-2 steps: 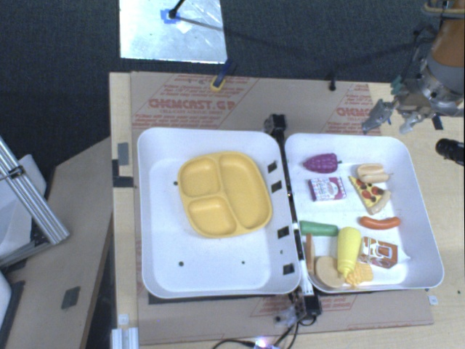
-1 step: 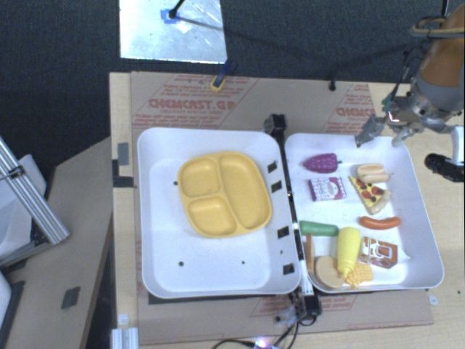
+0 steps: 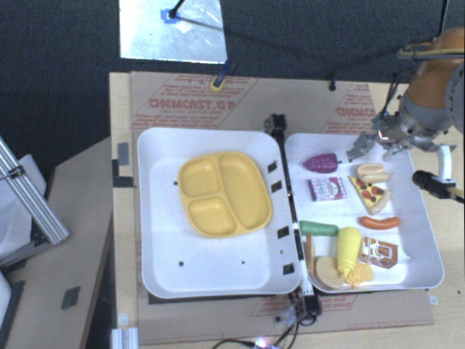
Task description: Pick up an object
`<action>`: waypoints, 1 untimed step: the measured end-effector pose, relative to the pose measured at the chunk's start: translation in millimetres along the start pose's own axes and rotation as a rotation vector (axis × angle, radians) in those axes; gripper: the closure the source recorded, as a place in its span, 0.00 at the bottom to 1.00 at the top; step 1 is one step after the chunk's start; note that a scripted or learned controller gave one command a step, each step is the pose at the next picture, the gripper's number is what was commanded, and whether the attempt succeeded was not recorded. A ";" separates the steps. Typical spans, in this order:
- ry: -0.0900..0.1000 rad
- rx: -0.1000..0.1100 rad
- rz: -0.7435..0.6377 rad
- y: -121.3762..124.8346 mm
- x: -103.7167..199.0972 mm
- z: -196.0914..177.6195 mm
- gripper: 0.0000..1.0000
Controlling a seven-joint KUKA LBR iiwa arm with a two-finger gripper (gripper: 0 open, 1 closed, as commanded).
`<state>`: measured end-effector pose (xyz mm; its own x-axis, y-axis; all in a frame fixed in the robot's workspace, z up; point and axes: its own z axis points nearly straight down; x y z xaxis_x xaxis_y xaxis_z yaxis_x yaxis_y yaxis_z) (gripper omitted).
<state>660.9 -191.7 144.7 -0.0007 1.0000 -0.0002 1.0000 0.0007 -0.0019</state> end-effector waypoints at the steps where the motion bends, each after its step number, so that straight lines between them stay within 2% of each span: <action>1: -0.001 -0.003 0.000 1.5 -7.7 55.8 0.00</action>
<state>662.4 -199.4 88.9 -0.0008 1.0000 -0.0012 1.0000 0.0008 0.0008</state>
